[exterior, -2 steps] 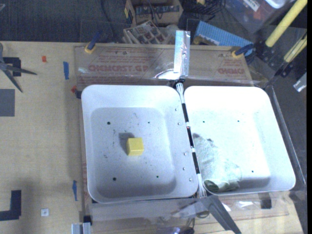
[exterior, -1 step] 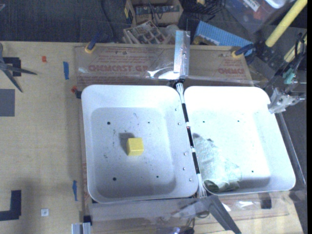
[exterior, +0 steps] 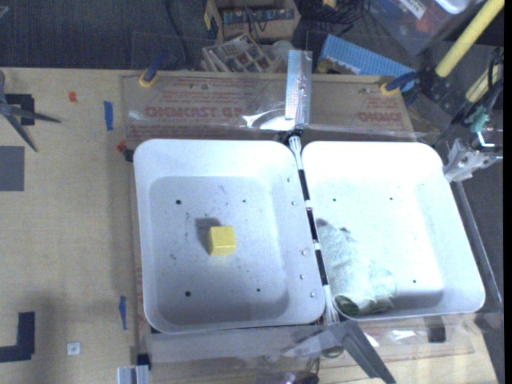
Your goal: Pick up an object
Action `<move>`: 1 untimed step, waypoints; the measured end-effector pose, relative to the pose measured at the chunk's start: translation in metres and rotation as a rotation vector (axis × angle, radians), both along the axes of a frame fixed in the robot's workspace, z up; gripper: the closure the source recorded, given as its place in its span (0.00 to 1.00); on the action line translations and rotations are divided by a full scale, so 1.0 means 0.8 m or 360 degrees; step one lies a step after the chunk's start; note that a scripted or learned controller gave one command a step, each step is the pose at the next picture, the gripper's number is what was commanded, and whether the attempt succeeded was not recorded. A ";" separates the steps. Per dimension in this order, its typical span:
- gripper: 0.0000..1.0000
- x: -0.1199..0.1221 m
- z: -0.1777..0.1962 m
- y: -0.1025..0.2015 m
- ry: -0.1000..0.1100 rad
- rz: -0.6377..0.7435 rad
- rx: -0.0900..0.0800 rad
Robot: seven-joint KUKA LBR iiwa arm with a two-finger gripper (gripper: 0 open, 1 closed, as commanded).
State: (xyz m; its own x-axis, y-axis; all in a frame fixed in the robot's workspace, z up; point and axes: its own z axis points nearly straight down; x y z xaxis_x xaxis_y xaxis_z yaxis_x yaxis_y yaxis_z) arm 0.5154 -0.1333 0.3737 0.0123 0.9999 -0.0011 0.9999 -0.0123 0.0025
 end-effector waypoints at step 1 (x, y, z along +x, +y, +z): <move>1.00 -0.045 -0.003 0.039 0.0007 -0.0502 0.0003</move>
State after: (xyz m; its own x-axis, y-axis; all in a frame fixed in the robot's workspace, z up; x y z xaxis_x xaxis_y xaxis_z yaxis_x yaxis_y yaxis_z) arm 0.4798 -0.1019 0.3711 0.3218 0.9468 -0.0002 0.9468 -0.3218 -0.0023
